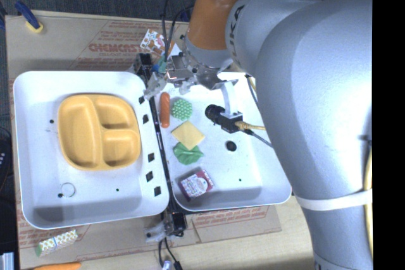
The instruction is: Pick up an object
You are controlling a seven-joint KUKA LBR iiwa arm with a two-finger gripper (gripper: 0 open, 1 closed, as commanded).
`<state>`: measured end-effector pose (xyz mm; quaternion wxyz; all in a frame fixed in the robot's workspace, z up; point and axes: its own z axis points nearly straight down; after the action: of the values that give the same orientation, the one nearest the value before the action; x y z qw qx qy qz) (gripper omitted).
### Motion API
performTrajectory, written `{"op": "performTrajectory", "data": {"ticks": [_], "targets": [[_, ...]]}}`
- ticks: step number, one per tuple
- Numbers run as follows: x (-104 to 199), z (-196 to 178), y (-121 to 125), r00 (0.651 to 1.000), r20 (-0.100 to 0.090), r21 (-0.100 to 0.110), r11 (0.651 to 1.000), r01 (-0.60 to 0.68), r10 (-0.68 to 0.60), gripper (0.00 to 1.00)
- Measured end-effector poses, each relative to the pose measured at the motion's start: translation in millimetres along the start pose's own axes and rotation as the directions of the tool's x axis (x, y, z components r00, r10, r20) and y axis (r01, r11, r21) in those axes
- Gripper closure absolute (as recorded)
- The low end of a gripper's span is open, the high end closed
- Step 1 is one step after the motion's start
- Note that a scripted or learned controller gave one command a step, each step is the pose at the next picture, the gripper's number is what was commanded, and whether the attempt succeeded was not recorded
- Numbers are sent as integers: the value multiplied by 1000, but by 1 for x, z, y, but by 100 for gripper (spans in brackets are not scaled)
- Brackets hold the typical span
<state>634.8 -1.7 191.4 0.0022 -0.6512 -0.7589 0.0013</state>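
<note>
I honestly can't tell how the gripper (166,77) jaws stand; it's at the right bin's (269,190) far-left corner. Just below sits a slim orange carrot-looking thing (165,109), lengthwise along the left wall, green ball (181,109) beside it.

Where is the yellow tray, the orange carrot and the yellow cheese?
yellow tray (99,131), camera view, on the ridge between its compartments.
orange carrot (165,109), camera view, on the middle of its length.
yellow cheese (188,135), camera view, on the centre of its flat top.
</note>
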Motion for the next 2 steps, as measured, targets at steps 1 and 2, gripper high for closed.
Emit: {"op": "performTrajectory", "data": {"ticks": [1, 2], "targets": [[-12, 0, -6, 918, 2, 0, 918, 397, -397, 0], [7, 0, -69, 775, 2, 0, 775, 632, -632, 0]]}}
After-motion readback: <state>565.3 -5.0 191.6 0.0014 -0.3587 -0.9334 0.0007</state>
